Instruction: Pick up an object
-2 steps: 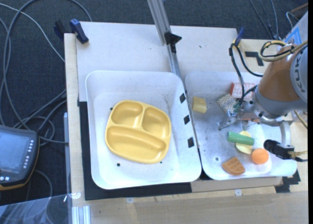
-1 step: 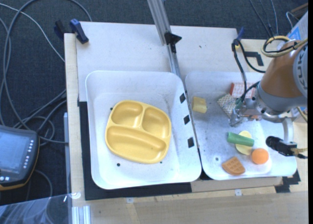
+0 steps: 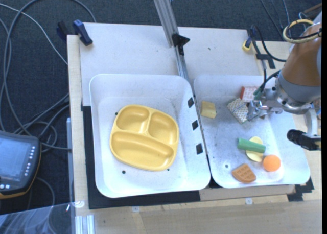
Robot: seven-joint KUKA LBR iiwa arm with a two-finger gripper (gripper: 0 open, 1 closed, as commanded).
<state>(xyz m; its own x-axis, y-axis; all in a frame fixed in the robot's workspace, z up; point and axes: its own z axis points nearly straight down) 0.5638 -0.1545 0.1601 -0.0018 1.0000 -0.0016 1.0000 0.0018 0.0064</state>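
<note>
Crowding the right white bin (image 3: 301, 169): pale yellow block (image 3: 208, 109), green stick on yellow slice (image 3: 251, 145), orange ball (image 3: 272, 163), brown waffle-shaped piece (image 3: 244, 173). Yellow divided plate (image 3: 144, 137) lies in the left bin. The speckled grey-white packet (image 3: 237, 109) lies touching the tool (image 3: 254, 111); grip state cannot be told.

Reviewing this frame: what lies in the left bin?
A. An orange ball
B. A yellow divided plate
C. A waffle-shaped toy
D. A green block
B. The yellow divided plate sits alone in the left bin, while the orange ball, the green block and the waffle-shaped toy all lie in the right bin.
</note>
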